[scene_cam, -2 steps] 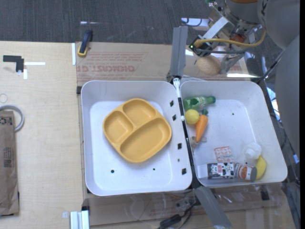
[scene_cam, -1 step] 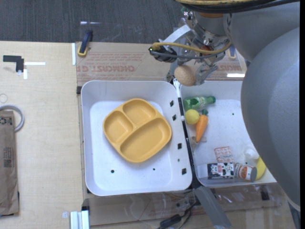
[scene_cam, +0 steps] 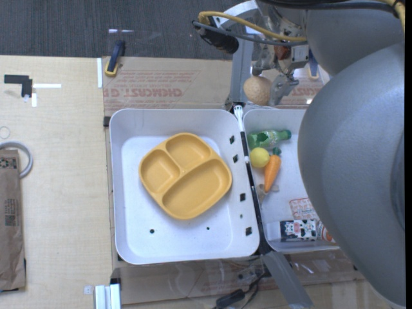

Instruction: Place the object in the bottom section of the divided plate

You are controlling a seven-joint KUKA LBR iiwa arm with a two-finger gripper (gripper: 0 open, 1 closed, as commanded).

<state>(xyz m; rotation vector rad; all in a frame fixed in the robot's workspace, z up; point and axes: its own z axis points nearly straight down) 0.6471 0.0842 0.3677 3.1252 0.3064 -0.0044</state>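
Note:
A yellow divided plate [scene_cam: 144, 172] lies in the left white bin [scene_cam: 132, 237], with two small sections at its upper left and one large section at its lower right. My gripper [scene_cam: 260, 93] hangs above the far edge of the bench, over the divider between the two bins. A beige, rounded, potato-like object [scene_cam: 257, 90] sits between its fingers, lifted clear of both bins. It is up and to the right of the plate.
The right bin [scene_cam: 291, 176] holds a green bottle [scene_cam: 270, 137], a lemon [scene_cam: 259, 157], a carrot [scene_cam: 271, 172] and small printed cartons [scene_cam: 300, 229]. My arm's bulk covers that bin's right side. Cardboard [scene_cam: 161, 82] lies behind the bins.

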